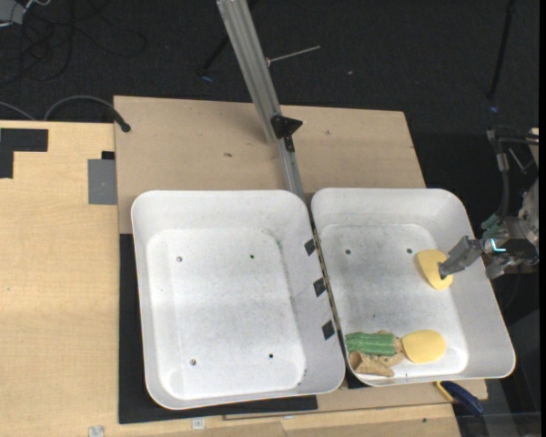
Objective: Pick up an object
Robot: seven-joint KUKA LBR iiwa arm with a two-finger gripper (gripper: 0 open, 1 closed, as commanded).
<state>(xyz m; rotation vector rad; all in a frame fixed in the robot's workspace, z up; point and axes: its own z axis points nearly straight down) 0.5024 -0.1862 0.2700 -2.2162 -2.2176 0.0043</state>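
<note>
From above, at a slant: two shallow white bins sit side by side on my table (55, 271), touching along their inner edges, where small black clips show at the seam.

Left bin (220, 299): bare white floor with a few small dark dots, speckled grey.

Right bin (396, 217): three things in it. Yellow rounded piece (432, 269) lies near the right wall, about mid-height of the bin. My gripper (457, 262) comes in from the right over the bin's right rim, its dark tip low and right against that yellow piece, touching or overlapping its right edge. Can't tell if the tip is apart or together, too small and dark. Can't tell if anything is actually clamped.

Near the front edge of the right bin: green ridged object (371, 342) lying flat, a tan crumpled thing (376, 364) just below and touching it, and a second yellow rounded object (425, 346) just to their right, touching or almost touching the green one. This cluster is well apart from the yellow piece at my gripper.

Behind the bins a grey metal rail (252, 66) runs at a slant from the top of the view down to the seam between the bins, with a black bracket on it. Brown board lies under the bins' far side, light wood surface to the left, dark floor with cables beyond.
</note>
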